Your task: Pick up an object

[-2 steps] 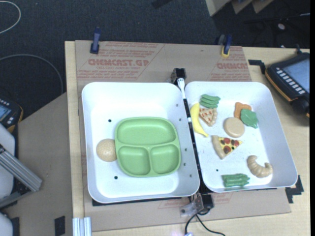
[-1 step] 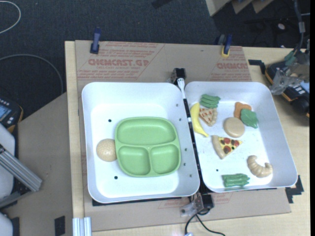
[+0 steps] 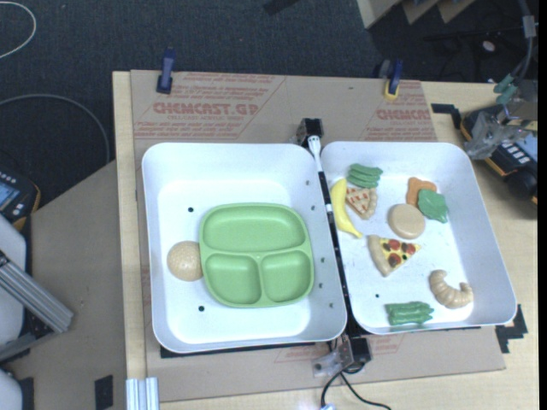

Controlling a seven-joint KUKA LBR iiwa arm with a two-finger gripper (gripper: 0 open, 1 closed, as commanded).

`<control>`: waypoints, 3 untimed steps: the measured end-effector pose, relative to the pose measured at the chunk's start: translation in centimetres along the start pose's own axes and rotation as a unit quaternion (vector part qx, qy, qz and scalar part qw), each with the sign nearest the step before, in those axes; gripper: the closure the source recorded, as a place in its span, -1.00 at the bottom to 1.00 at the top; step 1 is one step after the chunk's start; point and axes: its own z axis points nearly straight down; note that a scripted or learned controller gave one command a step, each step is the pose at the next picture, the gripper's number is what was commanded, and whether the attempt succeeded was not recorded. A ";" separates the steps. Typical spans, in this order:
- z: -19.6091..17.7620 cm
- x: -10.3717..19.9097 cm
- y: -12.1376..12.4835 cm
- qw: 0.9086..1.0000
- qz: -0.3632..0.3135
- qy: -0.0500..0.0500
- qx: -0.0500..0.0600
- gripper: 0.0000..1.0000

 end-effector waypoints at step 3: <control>-12.6 7.4 -7.2 1.000 0.001 0.000 -0.005 1.00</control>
